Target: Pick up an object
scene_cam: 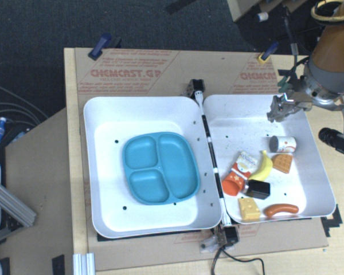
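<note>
My gripper (280, 109): hanging above the far end of the right shallow white plastic bin (327, 182); I cannot tell its state.
Candidates: yellow curved toy banana (264, 166), red carton (236, 179), black block (258, 189), yellow cheese wedge (249, 208), orange-red sausage (281, 210), waffle square (282, 163), small white cup (284, 144), clustered at the near end, so any descent meets neighbours.
Left bin (97, 130): holds a blue three-compartment plastic tray (160, 168), likely the drop spot.

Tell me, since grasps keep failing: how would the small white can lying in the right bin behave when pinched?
The white can lies on its side, so it probably rolls if nudged. It looks rigid, smooth, possibly slippery. The waffle just below may block it.
</note>
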`<state>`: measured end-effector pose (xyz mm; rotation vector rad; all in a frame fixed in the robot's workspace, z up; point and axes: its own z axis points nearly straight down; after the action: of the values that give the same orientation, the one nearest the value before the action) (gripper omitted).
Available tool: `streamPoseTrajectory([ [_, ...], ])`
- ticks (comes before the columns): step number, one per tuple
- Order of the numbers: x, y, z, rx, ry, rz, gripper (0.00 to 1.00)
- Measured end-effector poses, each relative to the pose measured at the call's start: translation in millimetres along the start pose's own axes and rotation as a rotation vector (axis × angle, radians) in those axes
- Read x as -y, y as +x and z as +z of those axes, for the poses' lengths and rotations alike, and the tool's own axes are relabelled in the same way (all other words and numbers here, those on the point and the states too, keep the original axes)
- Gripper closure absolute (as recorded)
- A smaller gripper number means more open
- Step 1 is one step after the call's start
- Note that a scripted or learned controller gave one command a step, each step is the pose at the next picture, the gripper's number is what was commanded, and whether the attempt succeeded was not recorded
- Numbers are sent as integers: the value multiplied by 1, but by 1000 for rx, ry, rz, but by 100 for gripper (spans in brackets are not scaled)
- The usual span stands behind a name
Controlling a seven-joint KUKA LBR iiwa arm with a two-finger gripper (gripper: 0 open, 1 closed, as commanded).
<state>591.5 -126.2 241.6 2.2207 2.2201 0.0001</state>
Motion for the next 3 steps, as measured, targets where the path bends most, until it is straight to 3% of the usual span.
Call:
streamPoseTrajectory([
  [1, 0, 0, 0, 0, 0, 0, 0],
  [2, -7, -51, 124, 2, -9, -2, 0],
  [3, -53, -38, 157, -1, 0, -1, 0],
])
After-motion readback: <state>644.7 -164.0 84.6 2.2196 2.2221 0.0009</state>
